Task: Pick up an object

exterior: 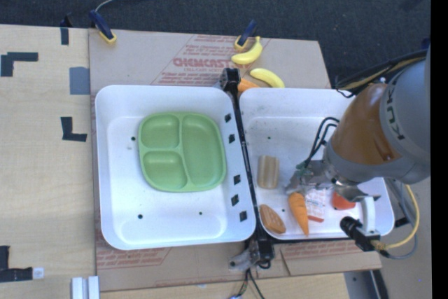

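1. Left shallow white plastic bin: you have one green three-compartment plastic tray lying flat near its centre, well apart from the arm.
2. Right shallow white plastic bin: this holds the candidates for your pick, grouped toward its 6 o'clock rim.
3. Tan rectangular block: lies at the bin's 9 o'clock side, just beside the dividing wall.
4. Brown oval bread-like piece: lies at 7 o'clock, near the lower rim.
5. Orange plastic carrot: lies at 6 o'clock, tip pointing toward the lower rim, just beside the brown piece. Judged the likeliest target, since it lies directly under the tool.
6. Small red piece: at 5 o'clock, partly hidden by the arm.
7. Pincer: hangs low over the carrot's top end; whether it is open, closed or gripping anything, you cannot tell.
8. Two yellow plastic bananas: rest on the cardboard-covered surface at 12 o'clock, outside both bins.
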Motion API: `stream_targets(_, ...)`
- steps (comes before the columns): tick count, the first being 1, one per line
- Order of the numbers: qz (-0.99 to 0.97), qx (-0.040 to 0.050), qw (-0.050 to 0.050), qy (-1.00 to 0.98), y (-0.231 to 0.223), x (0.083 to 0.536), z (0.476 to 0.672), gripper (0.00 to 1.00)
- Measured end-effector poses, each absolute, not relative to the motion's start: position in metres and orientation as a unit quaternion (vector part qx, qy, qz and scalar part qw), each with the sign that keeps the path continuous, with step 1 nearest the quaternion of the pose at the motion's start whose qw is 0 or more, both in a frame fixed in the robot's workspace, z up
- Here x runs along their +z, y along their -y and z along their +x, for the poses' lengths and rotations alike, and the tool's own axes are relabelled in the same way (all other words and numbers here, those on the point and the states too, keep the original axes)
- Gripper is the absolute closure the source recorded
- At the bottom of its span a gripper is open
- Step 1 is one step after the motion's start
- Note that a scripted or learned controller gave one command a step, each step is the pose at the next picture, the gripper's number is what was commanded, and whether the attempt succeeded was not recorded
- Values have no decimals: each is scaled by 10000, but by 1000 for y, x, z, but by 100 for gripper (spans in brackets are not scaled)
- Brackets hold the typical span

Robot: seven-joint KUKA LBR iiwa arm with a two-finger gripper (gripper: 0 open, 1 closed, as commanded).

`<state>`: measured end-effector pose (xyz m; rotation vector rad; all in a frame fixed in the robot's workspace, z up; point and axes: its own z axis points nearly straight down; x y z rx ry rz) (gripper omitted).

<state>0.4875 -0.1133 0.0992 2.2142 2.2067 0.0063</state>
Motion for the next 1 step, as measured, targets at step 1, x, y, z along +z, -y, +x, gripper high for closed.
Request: stream_targets(1,7062,7,2,-7080,55,185,532,100)
